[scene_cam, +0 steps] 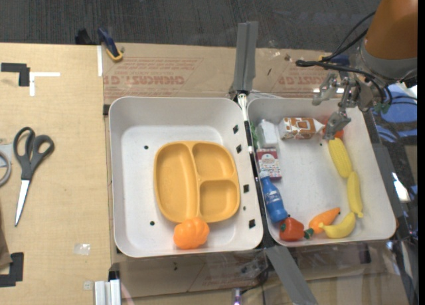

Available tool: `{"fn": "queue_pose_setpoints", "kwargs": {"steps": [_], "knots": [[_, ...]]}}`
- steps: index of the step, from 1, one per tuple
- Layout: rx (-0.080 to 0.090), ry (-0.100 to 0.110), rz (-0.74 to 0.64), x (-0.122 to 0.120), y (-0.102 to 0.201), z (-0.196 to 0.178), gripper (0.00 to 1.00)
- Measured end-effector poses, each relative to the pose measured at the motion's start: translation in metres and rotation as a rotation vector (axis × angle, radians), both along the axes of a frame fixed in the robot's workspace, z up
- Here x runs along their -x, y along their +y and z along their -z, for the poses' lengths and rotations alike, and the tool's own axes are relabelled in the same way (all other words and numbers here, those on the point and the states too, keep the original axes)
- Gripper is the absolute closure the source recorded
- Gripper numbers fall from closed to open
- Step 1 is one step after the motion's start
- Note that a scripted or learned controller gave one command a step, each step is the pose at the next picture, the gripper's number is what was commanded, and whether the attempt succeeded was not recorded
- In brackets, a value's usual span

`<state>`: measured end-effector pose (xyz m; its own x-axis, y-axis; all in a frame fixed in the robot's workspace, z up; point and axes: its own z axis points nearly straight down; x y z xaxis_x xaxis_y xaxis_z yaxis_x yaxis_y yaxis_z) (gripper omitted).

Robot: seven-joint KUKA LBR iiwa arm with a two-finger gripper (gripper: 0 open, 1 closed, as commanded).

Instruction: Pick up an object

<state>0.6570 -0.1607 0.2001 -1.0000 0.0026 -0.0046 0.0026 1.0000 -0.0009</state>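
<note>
Two shallow white bins are set side by side on the bench (53,230). In the left bin (126,184) a yellow divided tray (196,181) is laid near the middle, and an orange toy fruit (191,233) is placed just below it, touching its lower edge.

The right bin (305,164) is more crowded. Along its left wall a small white carton (267,130), a red and white box (268,162) and a blue bottle (272,199) are lined up from top to bottom. A red toy pepper (291,228) is found at the bottom, with a carrot (323,218) and a banana (339,224) just beside it to the right. Two yellow corn cobs are laid along the right side — the upper corn cob (339,156) and the lower corn cob (354,193). A brown and white snack packet (299,127) is seen near the top of this bin.

The arm (392,24) is brought in from the upper right, and the gripper (335,126) is lowered into the top right part of the right bin, between the snack packet and the upper corn cob. Whether it is parted or closed cannot be told; nothing is seen gripped.

On the bench to the left, a pair of scissors (26,164) is laid well apart from the bins.
</note>
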Motion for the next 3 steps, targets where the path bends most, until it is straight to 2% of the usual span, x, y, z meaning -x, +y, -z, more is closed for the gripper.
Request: {"fn": "queue_pose_setpoints", "kwargs": {"steps": [1, 2, 3], "knots": [[0.008, -0.027, -0.063, 0.006, -0.041, 0.081, 0.0], [0.0, 0.0, 0.088, 0.074, -0.061, 0.107, 0.0], [0.002, -0.006, 0.083, 0.072, -0.06, 0.096, 1.0]]}}
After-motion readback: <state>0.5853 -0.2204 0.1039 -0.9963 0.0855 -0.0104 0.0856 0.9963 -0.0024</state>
